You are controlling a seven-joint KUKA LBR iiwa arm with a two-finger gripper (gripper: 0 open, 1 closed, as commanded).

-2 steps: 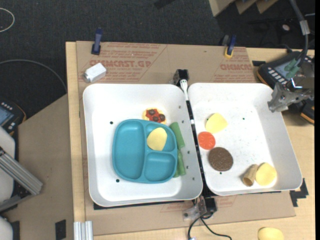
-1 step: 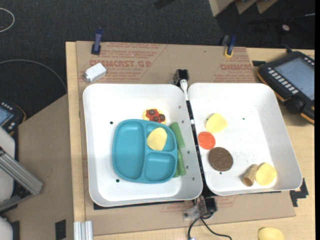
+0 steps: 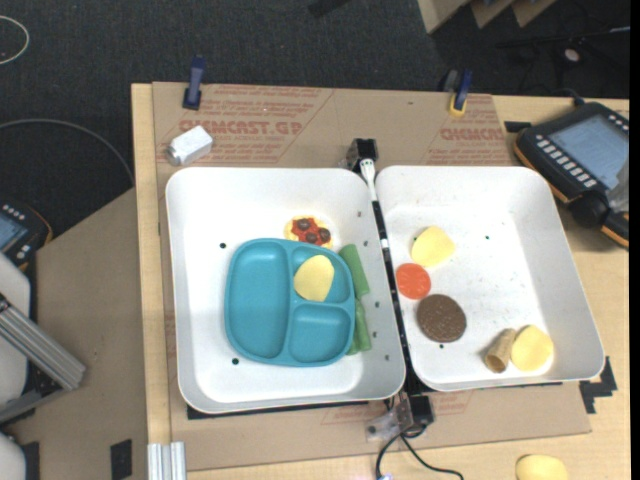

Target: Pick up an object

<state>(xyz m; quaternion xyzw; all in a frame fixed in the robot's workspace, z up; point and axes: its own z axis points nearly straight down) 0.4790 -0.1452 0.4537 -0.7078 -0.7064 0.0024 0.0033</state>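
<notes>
Camera view: green strip (image 3: 356, 288) lengthwise along right edge of blue tray (image 3: 260, 298), near-to-far; tool's state beyond telling.

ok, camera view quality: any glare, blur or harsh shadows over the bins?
Camera view: lighting even and soft; the left bin and right bin read bright white without blown-out glare; the blue tray casts only a faint shadow; overall focus slightly soft, and the printing on the cardboard is hard to read.

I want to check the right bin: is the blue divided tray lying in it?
No, the blue divided tray lies in the left bin, while the right bin holds small food-like pieces such as a brown round disc.
</notes>
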